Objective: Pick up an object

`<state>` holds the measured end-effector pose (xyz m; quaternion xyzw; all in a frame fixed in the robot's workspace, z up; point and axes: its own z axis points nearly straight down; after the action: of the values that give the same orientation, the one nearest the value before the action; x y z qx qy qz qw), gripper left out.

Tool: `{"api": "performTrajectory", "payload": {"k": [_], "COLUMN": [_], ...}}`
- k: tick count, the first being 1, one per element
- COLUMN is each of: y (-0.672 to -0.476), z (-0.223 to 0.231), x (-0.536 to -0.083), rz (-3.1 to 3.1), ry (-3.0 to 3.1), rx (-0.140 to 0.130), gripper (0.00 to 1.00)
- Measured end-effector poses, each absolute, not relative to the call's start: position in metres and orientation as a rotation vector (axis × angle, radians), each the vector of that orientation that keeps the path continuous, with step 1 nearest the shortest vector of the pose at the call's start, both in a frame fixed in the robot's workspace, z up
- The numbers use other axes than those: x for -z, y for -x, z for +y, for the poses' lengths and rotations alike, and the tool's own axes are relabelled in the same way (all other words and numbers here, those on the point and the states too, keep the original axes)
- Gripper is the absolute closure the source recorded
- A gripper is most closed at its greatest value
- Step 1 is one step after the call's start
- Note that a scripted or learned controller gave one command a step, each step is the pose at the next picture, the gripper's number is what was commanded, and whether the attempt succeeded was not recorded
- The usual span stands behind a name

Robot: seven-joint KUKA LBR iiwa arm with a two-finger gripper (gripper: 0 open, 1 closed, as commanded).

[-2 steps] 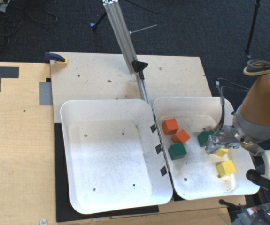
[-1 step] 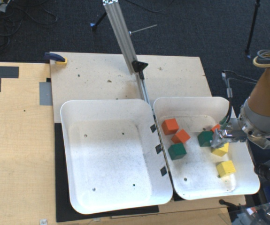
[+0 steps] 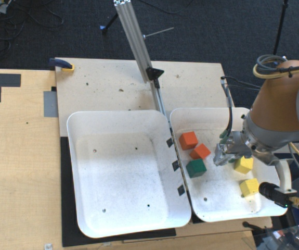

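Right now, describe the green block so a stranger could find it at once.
Start at the right-hand shallow white bin, the one the grey arm's gripper hangs over. Near its left wall lies a cluster of three small blocks; the dark green cube is the lowest in the camera view. Its two neighbours, the upper orange cube and the lower orange cube, are both orange.

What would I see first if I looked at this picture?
First, the bright blocks in the right bin: two orange blocks, a green block and two yellow blocks. Then the big robot arm over that bin, its gripper low beside the blocks.
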<state>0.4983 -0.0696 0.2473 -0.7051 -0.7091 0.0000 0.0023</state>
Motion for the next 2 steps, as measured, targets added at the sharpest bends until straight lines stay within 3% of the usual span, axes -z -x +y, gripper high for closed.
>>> {"api": "performTrajectory", "payload": {"k": [2], "y": [-0.498], "z": [0.038], "x": [-0.233], "rz": [-2.221], "ry": [2.214], "rx": [-0.005], "gripper": [1.00]}}
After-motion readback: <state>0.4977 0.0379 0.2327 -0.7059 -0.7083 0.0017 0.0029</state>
